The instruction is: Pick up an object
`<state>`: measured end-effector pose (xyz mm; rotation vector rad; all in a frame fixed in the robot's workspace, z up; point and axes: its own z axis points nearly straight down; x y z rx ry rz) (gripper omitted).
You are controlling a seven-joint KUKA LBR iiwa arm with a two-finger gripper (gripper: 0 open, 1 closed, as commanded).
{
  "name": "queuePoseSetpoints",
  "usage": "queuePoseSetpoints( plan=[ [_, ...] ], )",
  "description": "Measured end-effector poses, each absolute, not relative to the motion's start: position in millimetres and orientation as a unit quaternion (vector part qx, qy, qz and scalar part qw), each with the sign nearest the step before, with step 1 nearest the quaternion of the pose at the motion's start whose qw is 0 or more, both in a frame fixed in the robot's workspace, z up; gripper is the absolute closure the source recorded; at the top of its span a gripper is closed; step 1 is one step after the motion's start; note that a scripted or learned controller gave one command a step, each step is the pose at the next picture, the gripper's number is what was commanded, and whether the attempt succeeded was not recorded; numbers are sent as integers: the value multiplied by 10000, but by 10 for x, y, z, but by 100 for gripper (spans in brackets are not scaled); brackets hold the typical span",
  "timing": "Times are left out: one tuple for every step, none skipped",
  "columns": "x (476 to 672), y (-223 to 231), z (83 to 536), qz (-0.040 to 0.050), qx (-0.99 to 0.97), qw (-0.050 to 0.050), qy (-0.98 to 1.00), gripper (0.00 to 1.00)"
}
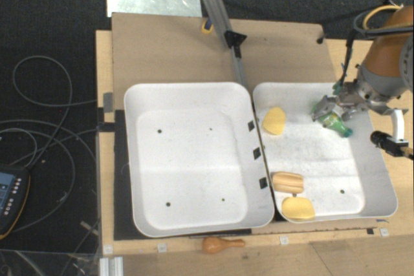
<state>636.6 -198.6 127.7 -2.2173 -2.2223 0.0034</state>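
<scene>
My gripper [331, 110] hangs over the back right part of the right bin [369, 203]. A small green object [339, 125] lies right under it, against its tip; whether it is gripped is unclear. A yellow rounded piece [274, 121] rests near the bin's back left corner. By the front left corner lie a tan bun-like item [288, 182] and a second yellow piece [298, 208], close together.
The left bin [139, 139] sits beside the right one, and black clips [256, 153] mark their shared edge. An orange-brown object [222, 244] lies on the bench in front of the bins. A slanted metal pole [217, 0] crosses the back.
</scene>
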Motion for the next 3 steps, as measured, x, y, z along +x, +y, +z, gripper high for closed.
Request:
queuePoseSetpoints(
  plan=[
    [6389, -1990, 1426, -13, -7056, -28, -7086, 100],
    [6370, -1916, 2035, -23, -7046, -39, -7096, 100],
    [6387, -1919, 2544, -20, -7046, -37, -7096, 100]
  ],
)
